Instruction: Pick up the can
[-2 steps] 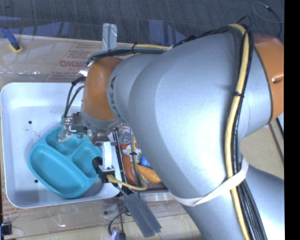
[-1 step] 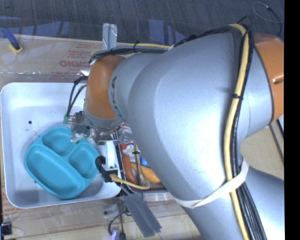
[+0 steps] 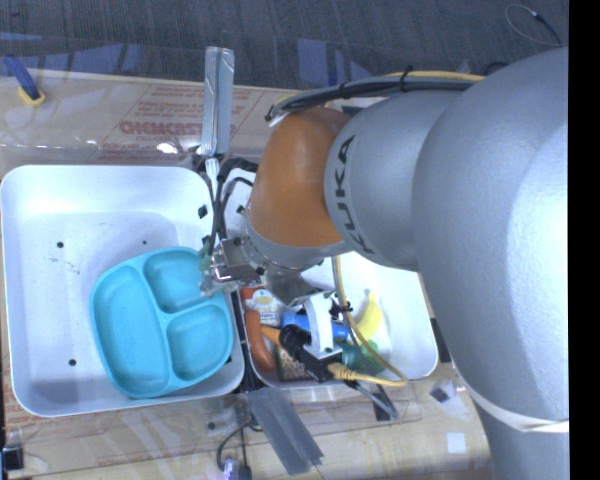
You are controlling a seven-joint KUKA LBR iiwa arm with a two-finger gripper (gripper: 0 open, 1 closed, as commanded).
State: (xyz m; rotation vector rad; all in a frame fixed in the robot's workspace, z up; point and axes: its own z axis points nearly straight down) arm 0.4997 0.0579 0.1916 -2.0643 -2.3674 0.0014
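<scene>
The grey arm with its orange band [image 3: 290,183] reaches in from the right and covers most of the right bin [image 3: 420,353]. My gripper [image 3: 218,268] hangs low over the divide between the two bins, at the upper right edge of the blue plate [image 3: 165,328]. Just right of and below the gripper, a small labelled cylinder that may be the can [image 3: 263,310] lies in the right bin, partly hidden by the wrist. I see nothing held in the gripper.
A blue three-compartment plate lies in the left bin [image 3: 40,268]. The right bin's front holds a clutter: a red-orange item [image 3: 265,346], a blue-and-white item [image 3: 308,330], a yellow item [image 3: 370,318] and a green one [image 3: 365,353].
</scene>
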